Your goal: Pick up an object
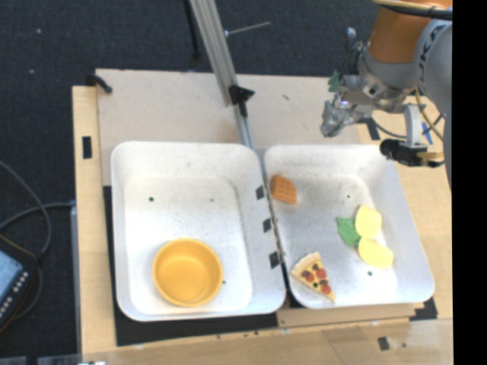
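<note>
My gripper (332, 122) hangs above the back rim of the right bin (403, 196), clear of everything inside it; nothing shows between its fingers. In the right bin lie an orange bread-like piece (284, 189) near the left wall, a yellow and green toy vegetable (365, 235) toward the right, and a pizza slice (313, 275) at the front. A yellow bowl (187, 271) sits at the front of the left bin (137, 173).
A slanted aluminium post (219, 52) rises from behind the seam between the bins. Black cables and a connector (403, 151) hang beside the right bin's back right corner. Bare bench board (167, 105) lies behind both bins.
</note>
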